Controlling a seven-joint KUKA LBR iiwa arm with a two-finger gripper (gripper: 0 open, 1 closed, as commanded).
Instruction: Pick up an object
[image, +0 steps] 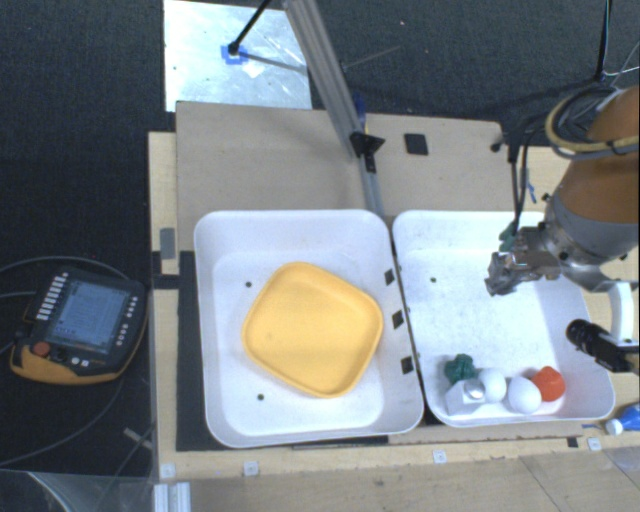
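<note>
Objects for picking sit clustered along the near edge of the right bin (440, 240): a green piece (459, 367), a white ball (524, 394), an orange-red ball (548, 382) and a small white item (490, 385) on a grey block (462, 399). Above the bin's middle hangs the end effector (507, 271), well apart from that cluster, nothing visibly held; I cannot tell its finger state. Beside it, the left bin (215, 300) holds a yellow plate (313, 328). Both bins rest on the desk (270, 160).
</note>
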